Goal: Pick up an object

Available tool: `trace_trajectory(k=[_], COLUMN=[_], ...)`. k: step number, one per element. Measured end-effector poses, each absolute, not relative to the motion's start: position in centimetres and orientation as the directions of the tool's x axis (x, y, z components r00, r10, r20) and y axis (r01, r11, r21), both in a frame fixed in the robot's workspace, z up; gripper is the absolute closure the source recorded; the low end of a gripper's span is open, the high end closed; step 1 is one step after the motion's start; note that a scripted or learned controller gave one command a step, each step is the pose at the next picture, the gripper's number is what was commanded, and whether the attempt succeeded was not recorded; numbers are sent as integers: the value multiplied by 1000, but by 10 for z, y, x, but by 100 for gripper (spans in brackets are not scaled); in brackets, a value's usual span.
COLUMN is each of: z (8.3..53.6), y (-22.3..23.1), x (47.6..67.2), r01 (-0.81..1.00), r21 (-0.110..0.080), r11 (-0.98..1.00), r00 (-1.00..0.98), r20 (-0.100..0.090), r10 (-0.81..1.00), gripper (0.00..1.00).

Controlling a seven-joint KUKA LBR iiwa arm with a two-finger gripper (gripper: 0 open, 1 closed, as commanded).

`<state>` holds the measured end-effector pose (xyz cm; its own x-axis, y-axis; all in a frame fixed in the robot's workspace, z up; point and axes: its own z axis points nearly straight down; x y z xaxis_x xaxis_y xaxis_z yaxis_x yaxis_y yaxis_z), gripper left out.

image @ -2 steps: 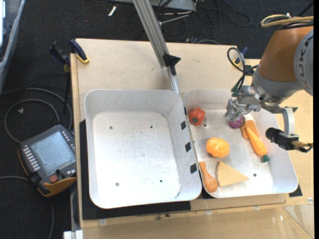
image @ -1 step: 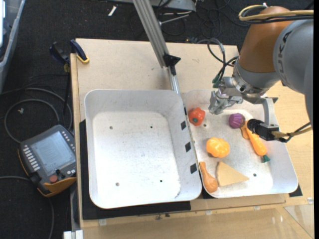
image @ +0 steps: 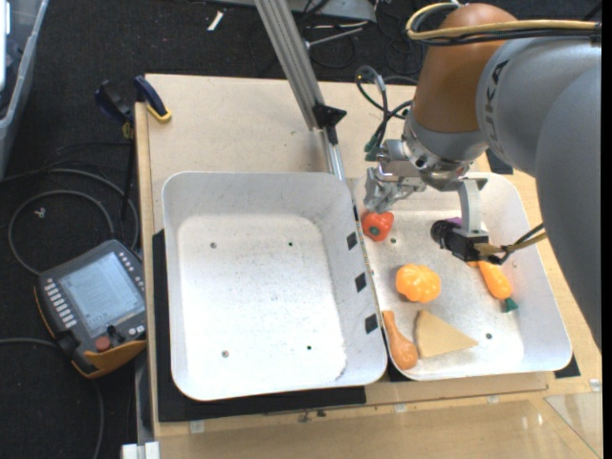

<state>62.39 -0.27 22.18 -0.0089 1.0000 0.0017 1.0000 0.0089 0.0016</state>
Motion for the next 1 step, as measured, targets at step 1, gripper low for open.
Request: trace_trajectory(k=[1], z=[222], y=[44], x=[640], r01=[1000], r21=[3], r11=[8], r00=[-8], r20=[2], r10=[1000], gripper=[100])
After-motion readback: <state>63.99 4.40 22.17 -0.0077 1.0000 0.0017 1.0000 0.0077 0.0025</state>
